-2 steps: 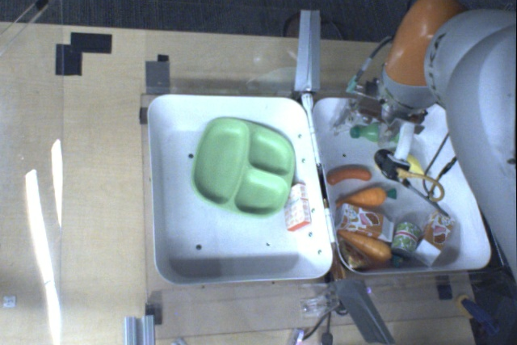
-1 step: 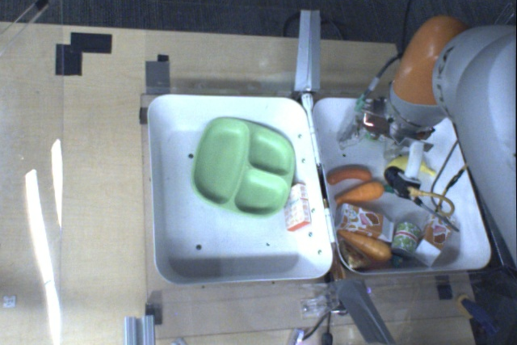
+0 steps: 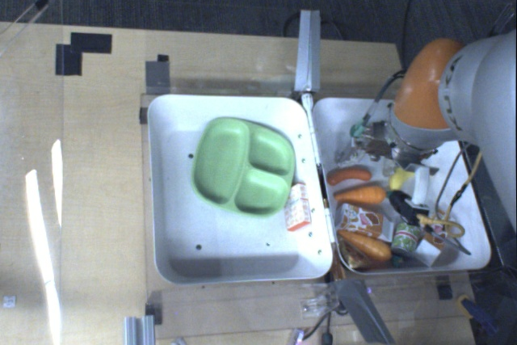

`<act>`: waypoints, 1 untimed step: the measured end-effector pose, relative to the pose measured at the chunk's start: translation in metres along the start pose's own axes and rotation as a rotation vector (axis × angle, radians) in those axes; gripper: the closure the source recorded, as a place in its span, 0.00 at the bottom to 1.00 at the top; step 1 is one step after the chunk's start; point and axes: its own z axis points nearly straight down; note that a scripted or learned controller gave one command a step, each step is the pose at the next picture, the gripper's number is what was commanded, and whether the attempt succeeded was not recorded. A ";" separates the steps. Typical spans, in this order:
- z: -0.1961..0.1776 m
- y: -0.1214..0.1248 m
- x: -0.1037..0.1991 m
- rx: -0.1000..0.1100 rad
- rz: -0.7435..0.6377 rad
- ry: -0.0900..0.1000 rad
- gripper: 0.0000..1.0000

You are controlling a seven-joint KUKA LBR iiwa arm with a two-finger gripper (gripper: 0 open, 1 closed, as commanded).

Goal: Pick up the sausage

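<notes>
The sausage lies in the right bin, long axis almost left to right, just above the carrot. The gripper hangs just right of it and slightly higher; whether it is open I cannot tell.

Two shallow white bins sit side by side on the bench. The left bin holds a green three-compartment plastic tray, with a small red-and-white packet just right of it (against the dividing wall). In the right bin, the reddish sausage lies far of an orange carrot, and a small green can stands near and right of both.
</notes>
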 end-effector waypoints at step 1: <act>-0.013 0.003 0.003 -0.007 0.000 0.005 1.00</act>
